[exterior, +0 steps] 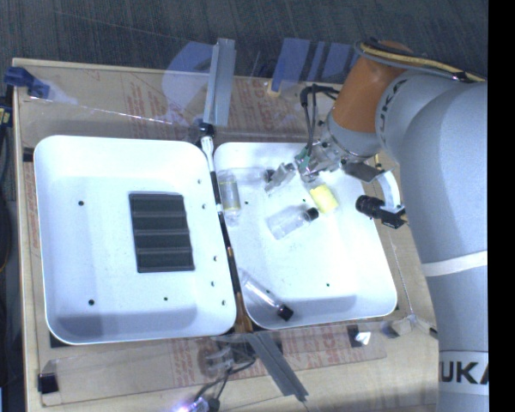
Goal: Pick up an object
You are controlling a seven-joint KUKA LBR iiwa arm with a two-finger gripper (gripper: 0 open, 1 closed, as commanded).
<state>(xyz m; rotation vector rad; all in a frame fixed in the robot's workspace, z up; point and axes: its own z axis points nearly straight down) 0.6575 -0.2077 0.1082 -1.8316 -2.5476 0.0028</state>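
My gripper (307,165) hangs low over the far part of the right bin (360,269), below the orange band of the arm. A small clear and grey piece (281,175) lies just left of it. A yellow block (324,198) sits just in front of the gripper, apart from it. A clear bottle with a black cap (290,221) lies left of the yellow block. A clear cup (229,190) rests against the right bin's left wall. Another clear tube with a black tip (266,299) lies near the front left corner.
The left bin (69,196) holds a black ridged block (161,232) near its middle. A metal divider (216,84) stands behind the gap between the bins. The grey arm body (438,187) covers the bench's right side.
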